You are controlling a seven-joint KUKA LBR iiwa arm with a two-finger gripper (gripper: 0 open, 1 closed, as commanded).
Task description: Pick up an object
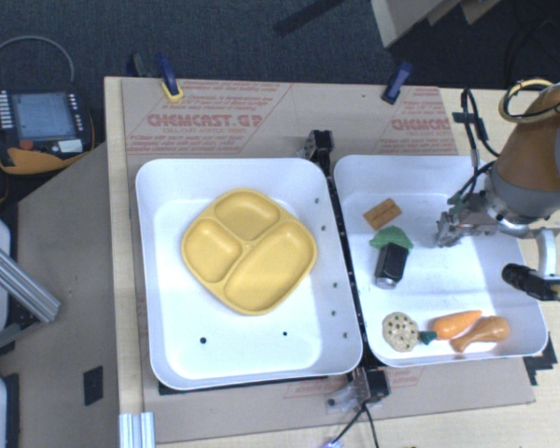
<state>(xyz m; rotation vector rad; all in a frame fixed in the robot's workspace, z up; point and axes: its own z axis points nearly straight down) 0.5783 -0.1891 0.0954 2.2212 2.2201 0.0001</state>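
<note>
The right bin (420, 177) holds a small brown block (382, 214), a green piece (392, 239) and a black box (390, 265) just below it. Along the bin's front lie a round speckled cookie (399, 330), an orange carrot (455, 324) and a tan drumstick-like piece (483, 333). My gripper (451, 231) hangs over the right side of this bin, right of the green piece, pointing left. Nothing shows between its fingers. The arm (532, 161) comes in from the right edge.
The left bin (159, 250) carries a yellow three-part plate (249, 249). A black divider strip (340, 250) runs between the bins. Blue clamps (171, 82) sit at the board's back edge. A pendant (39, 124) lies off the bench at left.
</note>
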